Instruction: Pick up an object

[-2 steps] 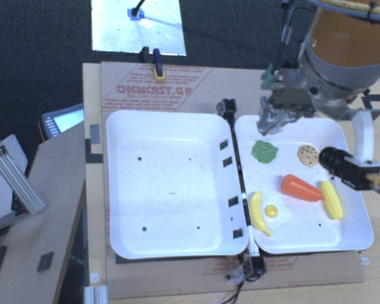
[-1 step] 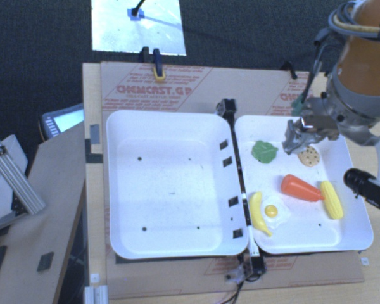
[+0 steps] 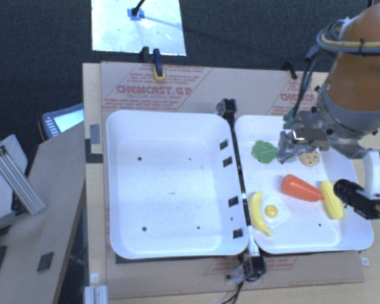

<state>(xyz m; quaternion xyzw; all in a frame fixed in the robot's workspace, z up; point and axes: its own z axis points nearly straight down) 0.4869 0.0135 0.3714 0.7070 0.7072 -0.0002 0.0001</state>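
Note:
The right bin [image 3: 304, 238] holds a green leafy piece [image 3: 263, 151], a round cookie [image 3: 310, 159], an orange carrot [image 3: 301, 188], a yellow corn cob [image 3: 331, 199], a banana [image 3: 258, 213] and a fried egg [image 3: 272, 211]. My gripper [image 3: 292, 148] hangs over the bin's far part, between the green piece and the cookie. Its metal body covers part of the cookie. I see nothing between its fingers.
The left bin [image 3: 171, 182] sits beside it, divided by a black clamp strip [image 3: 234, 170]. A black-tipped fixture [image 3: 358, 198] juts in at the right bin's right edge. A yellow clamp [image 3: 158, 65] stands at the bench's far edge.

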